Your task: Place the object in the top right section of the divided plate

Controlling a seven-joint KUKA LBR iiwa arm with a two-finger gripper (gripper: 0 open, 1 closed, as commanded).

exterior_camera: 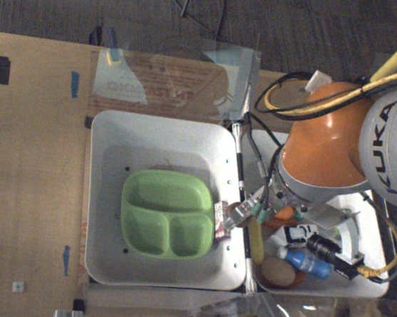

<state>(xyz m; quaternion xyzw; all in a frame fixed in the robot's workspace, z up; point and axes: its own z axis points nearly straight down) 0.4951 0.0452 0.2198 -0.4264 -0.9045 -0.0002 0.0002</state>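
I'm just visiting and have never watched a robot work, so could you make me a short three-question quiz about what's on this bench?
1. True or false: the green divided plate lies in the left white bin.
2. Where is the gripper? A) over the bare bench on the left; B) near the wall between the two bins; C) above the plate's middle.
3. Fill in: the yellow banana lies in the ____ bin.

Key: 1 true. 2 B. 3 right; it lies there with a blue bottle and a brown round thing.
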